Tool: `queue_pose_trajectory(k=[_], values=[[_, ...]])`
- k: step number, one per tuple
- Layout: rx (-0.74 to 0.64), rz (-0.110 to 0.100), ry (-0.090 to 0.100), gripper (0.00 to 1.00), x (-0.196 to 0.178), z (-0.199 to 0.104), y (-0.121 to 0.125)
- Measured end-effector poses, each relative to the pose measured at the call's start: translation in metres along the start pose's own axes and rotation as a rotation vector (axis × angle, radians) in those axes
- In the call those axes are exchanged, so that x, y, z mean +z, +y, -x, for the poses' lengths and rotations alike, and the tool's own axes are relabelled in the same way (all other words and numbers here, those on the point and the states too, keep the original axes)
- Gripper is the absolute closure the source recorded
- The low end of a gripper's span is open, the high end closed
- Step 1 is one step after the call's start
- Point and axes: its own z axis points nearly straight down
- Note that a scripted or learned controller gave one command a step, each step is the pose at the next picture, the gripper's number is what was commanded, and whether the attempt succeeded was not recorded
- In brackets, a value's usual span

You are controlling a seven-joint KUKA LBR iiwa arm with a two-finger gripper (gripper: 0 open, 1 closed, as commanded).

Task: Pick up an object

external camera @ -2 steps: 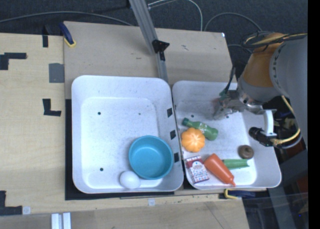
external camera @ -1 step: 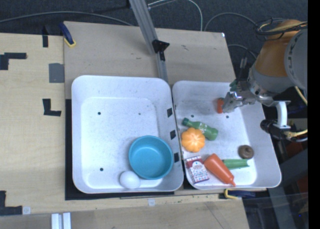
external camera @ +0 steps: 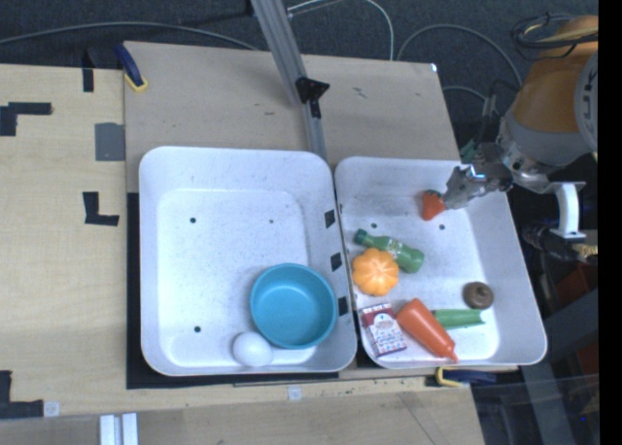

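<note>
My gripper (external camera: 451, 192) hangs over the back right part of the right bin (external camera: 505, 239), reaching in from the right. A small red-orange object (external camera: 432, 205) sits right at its tip, touching it on the left side. I cannot make out whether that object is held or lies on the bin floor. Further forward in the same bin lie a green bottle (external camera: 391, 249), an orange fruit (external camera: 376, 272), a carrot (external camera: 426, 326), a green stick (external camera: 457, 317), a brown round piece (external camera: 477, 293) and a red-and-white packet (external camera: 385, 331).
The left bin (external camera: 175, 190) holds a blue bowl (external camera: 292, 304) and a white ball (external camera: 252, 347) near its front. A grey pole (external camera: 282, 35) slants down to the bins' shared back edge. Cables run behind the bench.
</note>
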Motion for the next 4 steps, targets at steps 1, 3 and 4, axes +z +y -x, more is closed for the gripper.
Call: queue_pose_trajectory(k=[1, 3, 4], values=[[0.0, 0.0, 0.0, 1.0, -0.037, 0.0, 0.001], [-0.005, -0.007, 0.002, 1.0, -0.028, -0.104, 0.028], [-0.005, -0.006, 0.002, 1.0, -0.016, -0.158, 0.044]])
